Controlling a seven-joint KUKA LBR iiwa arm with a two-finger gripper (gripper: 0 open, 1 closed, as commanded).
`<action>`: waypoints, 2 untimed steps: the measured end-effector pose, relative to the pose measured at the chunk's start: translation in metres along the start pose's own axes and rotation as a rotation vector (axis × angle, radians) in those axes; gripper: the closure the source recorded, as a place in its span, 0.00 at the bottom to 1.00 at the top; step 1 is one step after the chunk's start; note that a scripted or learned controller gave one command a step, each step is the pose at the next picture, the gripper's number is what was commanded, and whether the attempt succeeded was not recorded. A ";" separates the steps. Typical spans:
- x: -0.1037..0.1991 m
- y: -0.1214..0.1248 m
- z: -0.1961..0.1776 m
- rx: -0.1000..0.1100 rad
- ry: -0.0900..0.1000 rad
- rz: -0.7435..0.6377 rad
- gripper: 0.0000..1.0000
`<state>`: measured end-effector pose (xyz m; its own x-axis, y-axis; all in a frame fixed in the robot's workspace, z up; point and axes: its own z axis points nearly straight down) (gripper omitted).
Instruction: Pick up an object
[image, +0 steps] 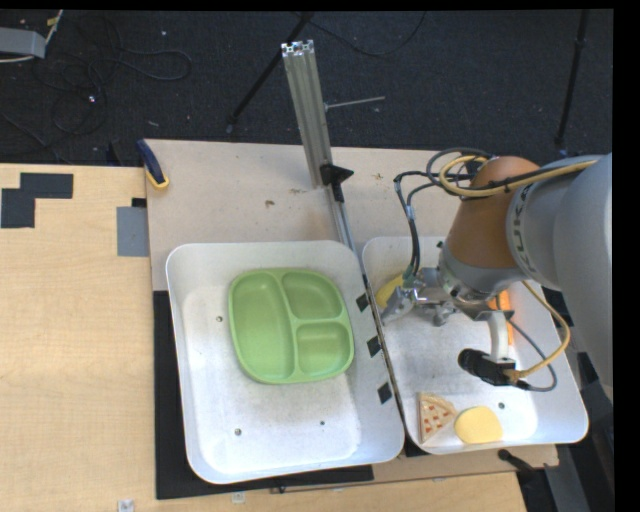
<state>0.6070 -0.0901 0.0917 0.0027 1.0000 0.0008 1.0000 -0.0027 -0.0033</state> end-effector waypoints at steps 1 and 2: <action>-0.001 0.000 -0.012 0.001 0.000 0.003 1.00; 0.003 -0.008 -0.068 -0.004 -0.001 0.001 1.00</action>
<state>0.5990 -0.0869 0.1596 0.0036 1.0000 0.0000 1.0000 -0.0036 0.0009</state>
